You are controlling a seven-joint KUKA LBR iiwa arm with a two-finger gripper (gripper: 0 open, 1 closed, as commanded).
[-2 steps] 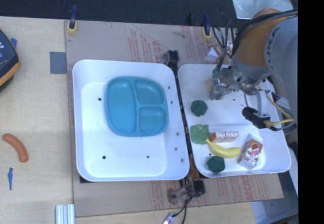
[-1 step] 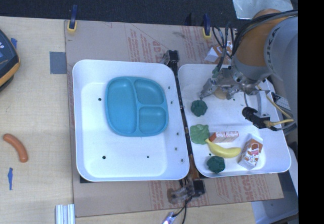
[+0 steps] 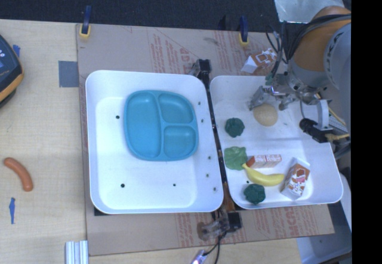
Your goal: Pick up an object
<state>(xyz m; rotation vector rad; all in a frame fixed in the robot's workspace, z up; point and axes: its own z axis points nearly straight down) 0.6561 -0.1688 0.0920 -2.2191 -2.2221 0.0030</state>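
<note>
gripper in right bin far end, potato just below it, broccoli to lower left, banana + carton further below, divided plate in left bin, well left

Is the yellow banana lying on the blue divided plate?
No, the yellow banana lies in the right white bin, while the blue divided plate sits in the left one.

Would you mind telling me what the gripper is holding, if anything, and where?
It cannot be told. The gripper sits right above the beige ball in the right bin, but no grasp shows.
</note>
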